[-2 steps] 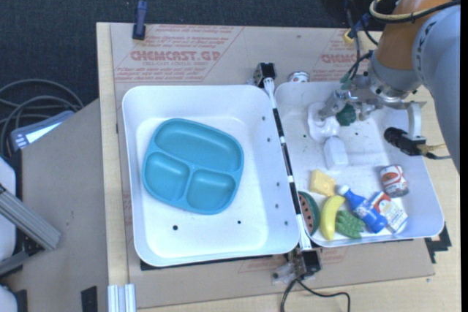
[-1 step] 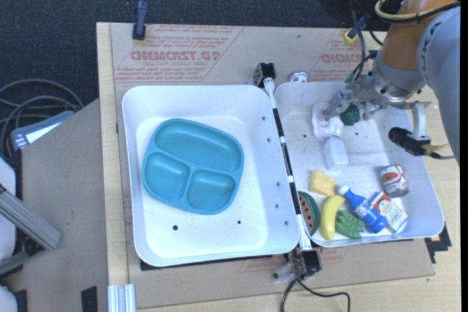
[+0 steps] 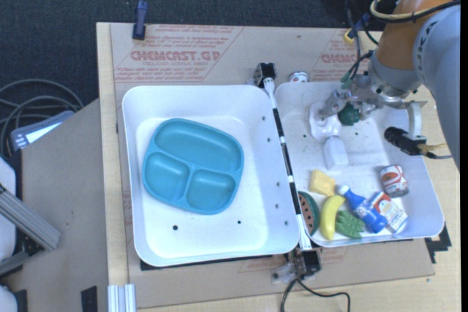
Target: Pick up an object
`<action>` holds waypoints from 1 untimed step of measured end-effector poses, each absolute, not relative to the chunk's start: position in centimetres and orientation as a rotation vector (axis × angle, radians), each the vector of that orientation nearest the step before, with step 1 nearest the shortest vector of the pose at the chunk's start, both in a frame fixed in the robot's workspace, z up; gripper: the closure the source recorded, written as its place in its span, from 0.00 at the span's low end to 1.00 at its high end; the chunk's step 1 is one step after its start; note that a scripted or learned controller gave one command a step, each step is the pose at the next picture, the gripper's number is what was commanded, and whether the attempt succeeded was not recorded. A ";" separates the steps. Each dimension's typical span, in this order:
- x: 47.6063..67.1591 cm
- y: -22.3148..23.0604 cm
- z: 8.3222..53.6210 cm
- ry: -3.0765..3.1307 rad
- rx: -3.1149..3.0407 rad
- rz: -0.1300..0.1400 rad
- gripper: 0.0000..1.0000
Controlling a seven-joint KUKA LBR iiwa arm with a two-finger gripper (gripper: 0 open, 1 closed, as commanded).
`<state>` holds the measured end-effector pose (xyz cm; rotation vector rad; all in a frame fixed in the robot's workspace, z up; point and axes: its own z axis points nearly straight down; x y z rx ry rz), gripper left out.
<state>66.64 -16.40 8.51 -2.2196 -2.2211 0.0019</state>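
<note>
My gripper is low over the far part of the right bin, reaching in from the right. A small dark green thing sits right at its tip; whether it is gripped is unclear. Just left of it lies a white crumpled thing, and a small white block lies nearer the front. At the bin's front are a yellow block, a watermelon slice, a banana, a green toy, a blue bottle, a red and white carton and a small can.
The left bin holds a blue divided plate. A ridge with black clips separates the two bins. The arm's grey wrist with its orange band stands over the right bin's far right corner.
</note>
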 end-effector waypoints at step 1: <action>66.5 -16.5 9.5 -2.218 -2.213 0.013 1.00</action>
